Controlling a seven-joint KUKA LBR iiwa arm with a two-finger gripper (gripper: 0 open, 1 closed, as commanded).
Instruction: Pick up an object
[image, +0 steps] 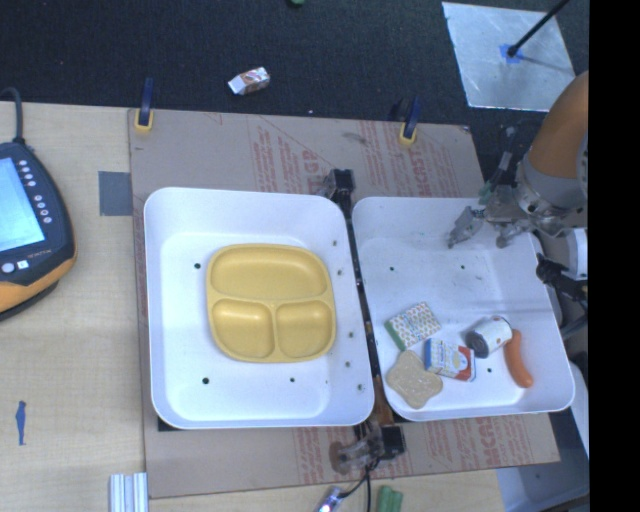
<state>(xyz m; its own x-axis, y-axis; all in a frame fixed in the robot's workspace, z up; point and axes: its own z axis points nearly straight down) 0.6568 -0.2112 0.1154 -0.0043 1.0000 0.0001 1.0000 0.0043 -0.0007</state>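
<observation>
Bench stock, viewed from above at a slant. Left shallow white plastic bin (175, 300): holds one yellow moulded plastic plate with three compartments (270, 300), lying flat and roughly central, its large compartment toward the far side; it sits alone, well apart from the arm's reach side. Right shallow white plastic bin (400, 225): holds the small candidates for picking, gathered toward its near half, likely because loose items settle there. Listed: a green-and-white checked flat sponge-like square (413, 324); a tan round cracker-shaped flat piece (413, 380), just beside the near rim; a small blue, white and red printed carton (448, 359), lying on its side between the cracker piece and a short white-and-grey cylinder (488, 336); an orange carrot-shaped plastic toy (519, 360), next to the cylinder on the right wall side. These items lie close together, some touching, which may make a clean single grasp harder. Grey two-finger gripper (487, 226): positioned over the far part of the right bin, above bare floor, well apart from the cluster; its prongs appear spread wide with nothing between them. Judgement: no object is yet taken; the arm would need to travel toward the near half and descend on one item.
</observation>
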